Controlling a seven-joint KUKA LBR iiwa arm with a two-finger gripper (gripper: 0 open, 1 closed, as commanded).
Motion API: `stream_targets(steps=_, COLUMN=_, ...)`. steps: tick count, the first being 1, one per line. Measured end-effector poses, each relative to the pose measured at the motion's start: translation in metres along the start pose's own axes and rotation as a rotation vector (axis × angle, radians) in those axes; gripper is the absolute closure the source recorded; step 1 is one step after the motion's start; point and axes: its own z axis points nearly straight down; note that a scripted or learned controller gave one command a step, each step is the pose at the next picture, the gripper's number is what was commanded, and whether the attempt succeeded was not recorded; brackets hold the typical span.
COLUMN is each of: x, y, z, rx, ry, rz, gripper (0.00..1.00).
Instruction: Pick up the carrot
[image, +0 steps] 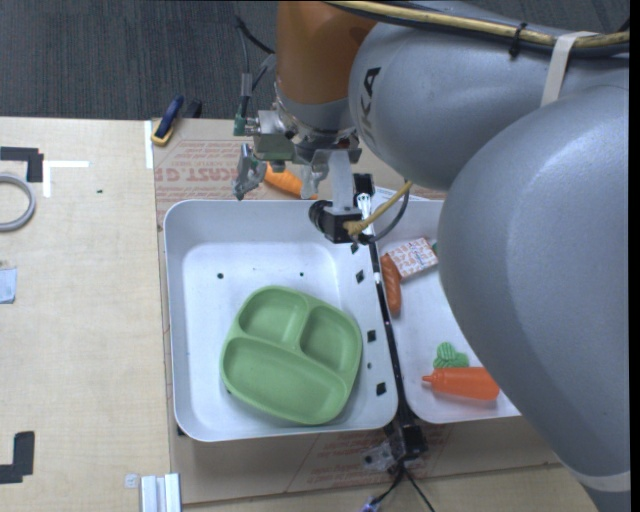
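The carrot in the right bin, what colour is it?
Orange, with a green leafy top. The carrot lies in the right bin, seen in the camera view.

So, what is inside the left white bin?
A green divided plate lies inside the left white bin, its three compartments holding nothing visible. Whatever is under the plate is covered.

Bright, even overhead light; soft shadows, near arm blurred.
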Motion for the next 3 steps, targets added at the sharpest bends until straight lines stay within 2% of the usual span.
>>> stream_targets(steps=1, x=0.0, y=0.0, z=-0.009, rx=0.0, ry=-0.002, rz=-0.002, gripper=1.0)
stream_targets(steps=2, x=-0.085, y=-0.003, z=-0.043, rx=-0.001, ry=0.0, rz=-0.034, gripper=1.0)
stream_targets(steps=3, x=-0.037, y=-0.042, z=0.088, rx=0.001, ry=0.001, rz=-0.233, gripper=1.0)
